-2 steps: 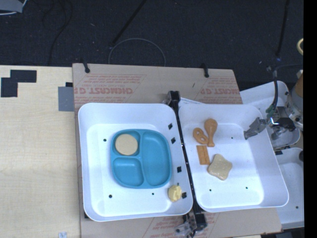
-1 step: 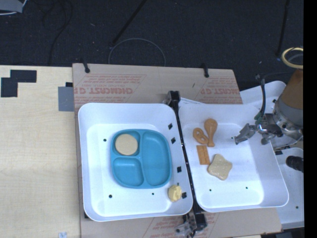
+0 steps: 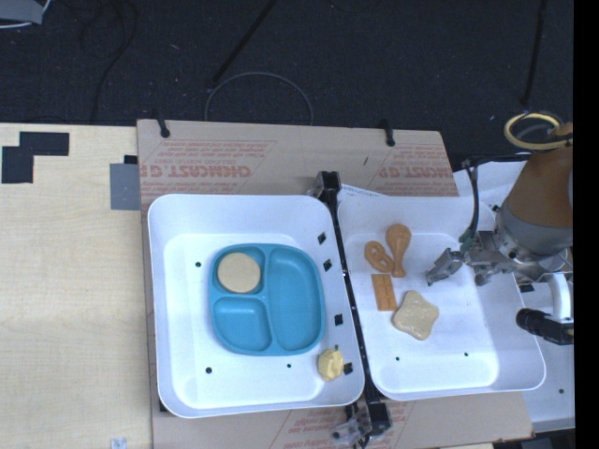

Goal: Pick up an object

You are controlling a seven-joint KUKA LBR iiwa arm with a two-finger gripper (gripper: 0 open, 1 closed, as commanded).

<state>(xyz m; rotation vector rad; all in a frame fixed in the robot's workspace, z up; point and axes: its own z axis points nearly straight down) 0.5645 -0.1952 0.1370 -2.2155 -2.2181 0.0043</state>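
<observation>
Just one camera here, fixed up above the bench [image 3: 65, 279] and tilted down at a slant. It's far enough back to fit both bins, left bin [image 3: 178, 382] and right bin [image 3: 440, 377], plus dark floor [image 3: 281, 45] behind. Arm [image 3: 543, 195] pokes in from the right.

Tray [image 3: 290, 307] in left bin [image 3: 178, 251]; toast [image 3: 416, 315] in right bin [image 3: 468, 363].

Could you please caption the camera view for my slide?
Claw over the right bin near toy foods; blue tray in left bin.
</observation>
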